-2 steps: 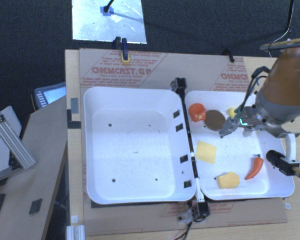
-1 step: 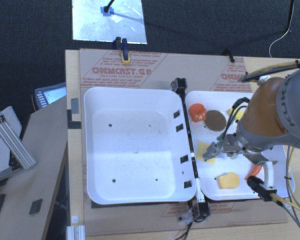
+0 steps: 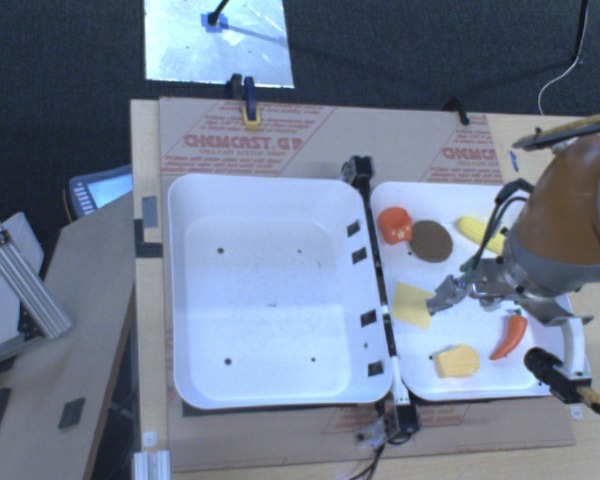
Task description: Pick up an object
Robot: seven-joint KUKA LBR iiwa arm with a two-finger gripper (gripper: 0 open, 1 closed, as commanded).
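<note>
The right bin [image 3: 540, 393] holds several small things. A pale yellow wedge [image 3: 411, 306] lies near its left wall. A red-orange round piece [image 3: 394, 224] and a brown disc [image 3: 431, 241] sit towards the back, with a yellow piece [image 3: 473, 230] beside them. A red-orange pepper [image 3: 509, 336] and a yellow-orange lump [image 3: 457, 361] lie near the front. My gripper [image 3: 446, 295] hangs over the middle of this bin, just right of the pale wedge, and nothing shows in its grasp.
The left bin [image 3: 180, 268] stands beside the right one, and a black divider with clips [image 3: 372, 268] runs between them. Both rest on a cardboard sheet [image 3: 280, 138]. The arm's orange-banded body [image 3: 570, 218] covers the right bin's right side.
</note>
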